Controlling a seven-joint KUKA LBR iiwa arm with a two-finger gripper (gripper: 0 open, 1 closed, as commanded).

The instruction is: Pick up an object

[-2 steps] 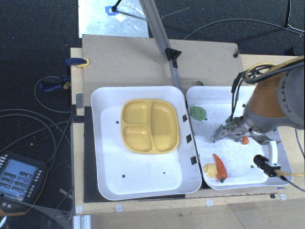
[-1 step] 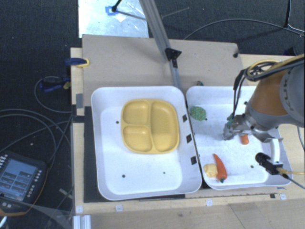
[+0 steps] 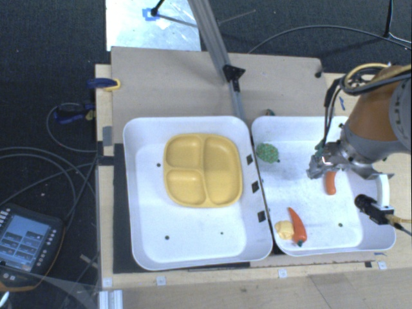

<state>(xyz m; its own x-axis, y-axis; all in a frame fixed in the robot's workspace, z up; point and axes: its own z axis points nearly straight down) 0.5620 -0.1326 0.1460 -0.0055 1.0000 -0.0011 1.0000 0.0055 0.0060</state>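
In the right bin [image 3: 347, 237] lie a green knobbly ball [image 3: 267, 152] at the upper left, a small orange piece [image 3: 330, 185] near the middle, and a red-orange carrot [image 3: 297, 225] beside a small yellow piece [image 3: 283, 228] at the front. My gripper [image 3: 320, 167] hangs low over the middle of this bin. The small orange piece sticks out just below and to the right of it, and whether they touch is hidden. The carrot and the green ball lie well apart from the gripper.
The left bin [image 3: 148, 237] holds a yellow divided plate [image 3: 203, 170]. A grey pole [image 3: 212, 34] slants across the back of the bench. A black fitting [image 3: 370, 208] on the arm overhangs the right bin's right side.
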